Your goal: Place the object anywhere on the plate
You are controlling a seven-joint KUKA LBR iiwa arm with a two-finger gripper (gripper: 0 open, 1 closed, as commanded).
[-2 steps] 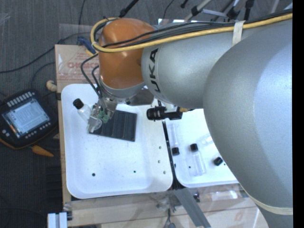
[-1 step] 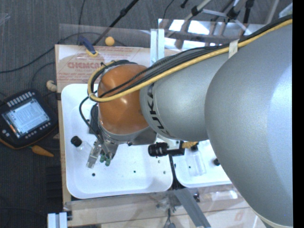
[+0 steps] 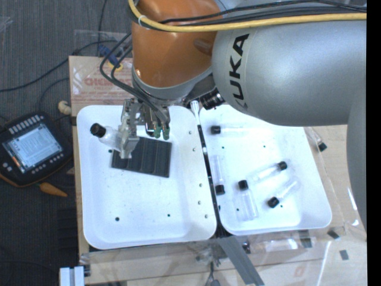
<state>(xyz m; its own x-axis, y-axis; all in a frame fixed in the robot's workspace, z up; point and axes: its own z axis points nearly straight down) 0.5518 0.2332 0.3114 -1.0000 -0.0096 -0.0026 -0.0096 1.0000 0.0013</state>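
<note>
A dark ribbed rectangular plate [image 3: 146,158] lies flat in the left bin [image 3: 143,219]. A clear tube with a black cap [image 3: 97,130] lies on the bin floor just off the plate's upper-left corner, its clear end pointing toward the plate. My gripper [image 3: 143,139] hangs over the plate's far edge, under the orange wrist. Its fingers stand apart: the left finger [image 3: 125,143] reaches down by the plate's upper-left corner, close to the tube's clear end, and the right one sits above the plate's far edge. Nothing shows between them.
The right bin [image 3: 309,213] holds several clear tubes with black caps, such as one [image 3: 268,171] near its middle. A raised rim [image 3: 205,159] divides the two bins. A handheld control pendant [image 3: 30,148] lies left of the bench.
</note>
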